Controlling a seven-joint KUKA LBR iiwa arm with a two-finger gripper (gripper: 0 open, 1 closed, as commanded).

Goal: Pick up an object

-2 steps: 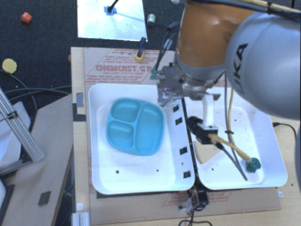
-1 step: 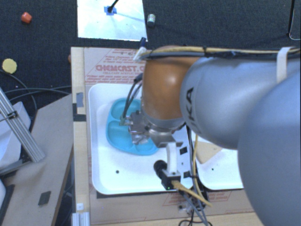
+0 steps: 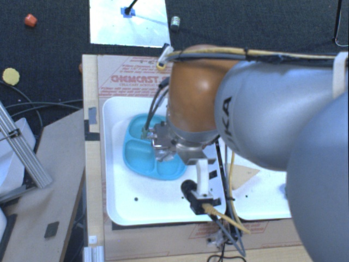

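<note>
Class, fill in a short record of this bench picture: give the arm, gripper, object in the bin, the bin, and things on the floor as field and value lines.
arm: grey with orange band, reaching in from the right over the bin
gripper: down over the blue dish, fingers hidden
object: blue divided dish, lying flat in the bin
bin: shallow white bin
floor: red block, yellow ball
</note>
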